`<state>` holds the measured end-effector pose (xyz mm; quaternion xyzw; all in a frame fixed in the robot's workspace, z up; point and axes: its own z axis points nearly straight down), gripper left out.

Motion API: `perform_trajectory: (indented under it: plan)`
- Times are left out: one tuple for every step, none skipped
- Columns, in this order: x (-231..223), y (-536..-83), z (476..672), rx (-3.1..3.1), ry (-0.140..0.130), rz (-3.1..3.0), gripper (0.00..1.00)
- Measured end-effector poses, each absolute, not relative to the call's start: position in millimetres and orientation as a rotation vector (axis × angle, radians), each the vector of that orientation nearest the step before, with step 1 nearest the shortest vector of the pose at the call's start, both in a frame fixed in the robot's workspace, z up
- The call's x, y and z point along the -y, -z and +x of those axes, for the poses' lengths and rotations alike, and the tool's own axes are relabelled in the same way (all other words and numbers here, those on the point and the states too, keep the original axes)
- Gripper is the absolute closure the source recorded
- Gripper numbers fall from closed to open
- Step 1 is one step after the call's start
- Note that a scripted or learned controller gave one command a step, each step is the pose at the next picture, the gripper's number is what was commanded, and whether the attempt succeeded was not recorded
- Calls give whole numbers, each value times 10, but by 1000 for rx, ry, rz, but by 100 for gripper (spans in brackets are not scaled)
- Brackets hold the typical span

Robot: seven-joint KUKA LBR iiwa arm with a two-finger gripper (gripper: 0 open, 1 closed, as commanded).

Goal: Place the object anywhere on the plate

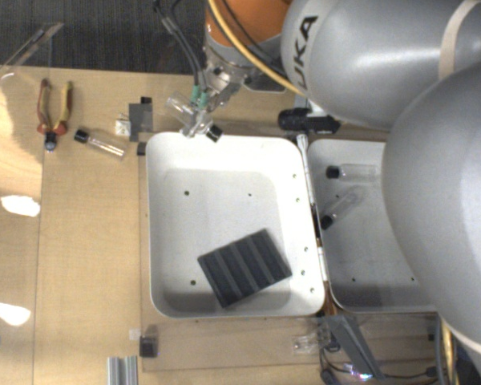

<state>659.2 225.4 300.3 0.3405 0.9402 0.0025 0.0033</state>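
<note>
Wooden bench; black ridged block in left bin.

From my seat the arm blocks the most: it covers the right bin's far and right sides and runs off the top and right edges. The gripper sits at the left bin's far rim, too small and blurred for me to read its fingers. Two clear tubes in the right bin are faint; I can't make out their contents. The metal piece at the bottom edge is cut off.
</note>
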Motion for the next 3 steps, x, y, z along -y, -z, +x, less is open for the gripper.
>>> perform_trajectory:
  plan:
    - [-2274, -1142, 6328, -2941, 0, 1099, 100]
    - [-2237, -2003, 6516, -3092, -9, 506, 100]
    - [-2255, -1209, 6626, -3117, 6, 218, 100]
